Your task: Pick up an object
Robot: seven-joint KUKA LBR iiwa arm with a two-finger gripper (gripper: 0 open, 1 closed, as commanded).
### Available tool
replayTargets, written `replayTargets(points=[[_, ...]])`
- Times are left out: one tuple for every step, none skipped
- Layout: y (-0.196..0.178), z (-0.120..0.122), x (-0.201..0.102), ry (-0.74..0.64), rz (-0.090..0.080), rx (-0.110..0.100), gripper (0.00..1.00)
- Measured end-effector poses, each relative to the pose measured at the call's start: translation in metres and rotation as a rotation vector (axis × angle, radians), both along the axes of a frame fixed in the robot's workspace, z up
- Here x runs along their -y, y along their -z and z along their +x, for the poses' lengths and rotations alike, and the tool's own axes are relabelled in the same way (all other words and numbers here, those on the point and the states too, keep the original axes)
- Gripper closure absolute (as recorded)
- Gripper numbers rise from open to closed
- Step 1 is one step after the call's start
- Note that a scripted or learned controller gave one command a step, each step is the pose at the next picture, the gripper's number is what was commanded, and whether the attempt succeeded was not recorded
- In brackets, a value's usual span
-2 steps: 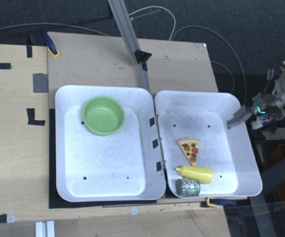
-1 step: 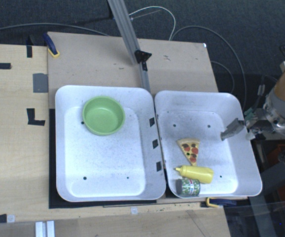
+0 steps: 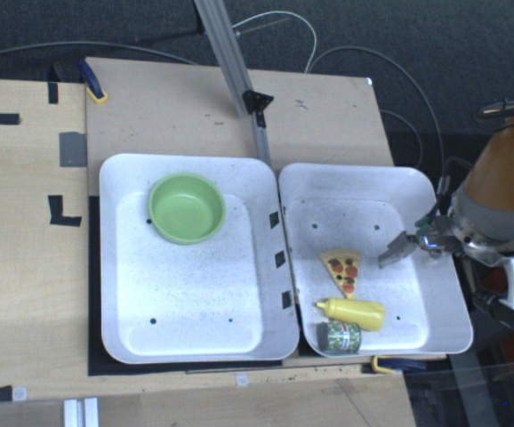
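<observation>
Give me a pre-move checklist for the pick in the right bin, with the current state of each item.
1. Targets present in the right white bin: ok; flat pizza-slice toy, yellow squeeze bottle, green can.
2. Two-finger gripper above that bin: ok, to the pizza slice's right.
3. Gripper not yet holding anything: ok, nothing seen between its fingers.
4. Finger opening: cannot tell.
5. Pizza slice clear of neighbours: ok, lies apart.
6. Bottle and can separated: not ok, they touch or overlap.
7. Green round bowl out of the way: ok, in the left bin.
</observation>
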State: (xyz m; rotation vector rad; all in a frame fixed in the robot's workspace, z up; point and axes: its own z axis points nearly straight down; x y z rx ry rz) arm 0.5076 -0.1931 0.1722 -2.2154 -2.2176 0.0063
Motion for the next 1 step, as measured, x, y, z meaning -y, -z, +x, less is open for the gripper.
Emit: replayTargets(points=[[0.0629,-0.0072,0.0016,0.001,0.0,-0.001,0.0]])
